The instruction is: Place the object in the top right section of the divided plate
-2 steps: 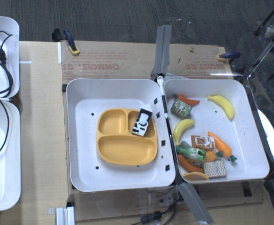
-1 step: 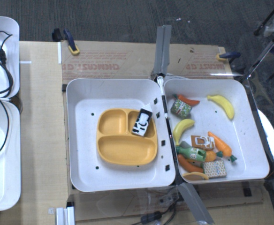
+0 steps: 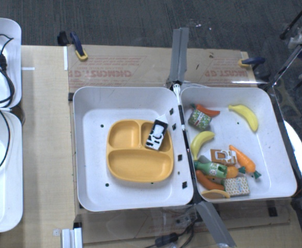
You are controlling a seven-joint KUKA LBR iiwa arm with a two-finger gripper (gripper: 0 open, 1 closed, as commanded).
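1. You cannot tell the gripper's state from this view, neither how far open it is nor whether it has hold of anything.
2. The black-and-white object [image 3: 156, 135] lies tilted in the top right section of the yellow divided plate [image 3: 135, 168]. Its upper end leans over the plate's rim.
3. You can see bare yellow in the plate's top left section and in its wide lower section.
4. The plate sits near the middle of the left bin [image 3: 89, 154], well apart from that bin's walls.
5. The right bin [image 3: 276, 154] holds toy food. One yellow banana [image 3: 245, 116] lies near the back and a second banana [image 3: 201, 141] lies just beside the wall the bins share.
6. A green pack [image 3: 199, 119] lies at the back left of that bin, touching a red-orange piece [image 3: 209, 109].
7. Toward the front you have a crowded heap: a carrot [image 3: 243, 160], a white and orange carton [image 3: 223, 156], a green bottle [image 3: 211, 168] and a small patterned box [image 3: 237, 186].
8. Both bins rest on a cardboard sheet [image 3: 125, 66] with a blue clamp [image 3: 77, 45] at its back left corner.
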